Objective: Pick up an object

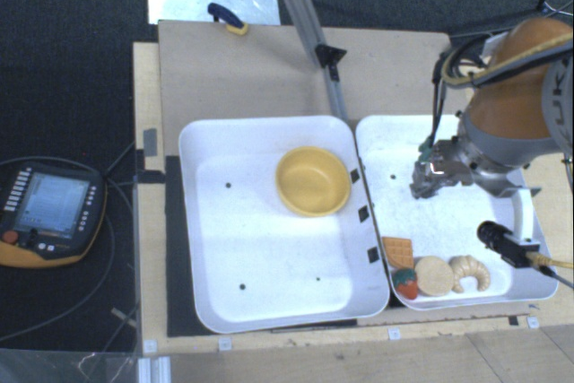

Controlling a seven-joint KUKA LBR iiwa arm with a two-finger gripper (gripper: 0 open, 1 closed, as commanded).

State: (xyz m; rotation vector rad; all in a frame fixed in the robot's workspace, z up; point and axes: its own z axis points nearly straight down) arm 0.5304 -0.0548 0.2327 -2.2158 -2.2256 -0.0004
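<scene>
Object to pick: the task names none, so we weigh what lies in reach, from the biggest thing down. The surface point(269, 67) carries two white bins side by side. The left bin point(193, 148) holds a yellow bowl point(312, 181), sitting upright near its far right corner. The right bin point(395, 139) has the arm point(520, 94) reaching over it from the view's right, with the jaws hanging above the bare middle of that bin's floor. We cannot tell whether the jaws are open or closed; they look dark and blurred, and nothing shows between them.

The smaller pieces crowd the right bin's near edge: a round bun point(433, 275), a croissant point(471, 274) touching it on the right, a square waffle point(398, 250) by the near left corner, and a small red fruit point(406, 282) tucked against the bun, just below the waffle.

The relation that matters, as we judge it: every small piece lies toward the near edge from the jaws, well apart from them, the waffle nearest. The bowl lies across the two rims, to the view's left. The croissant's long axis runs roughly left to right.
</scene>
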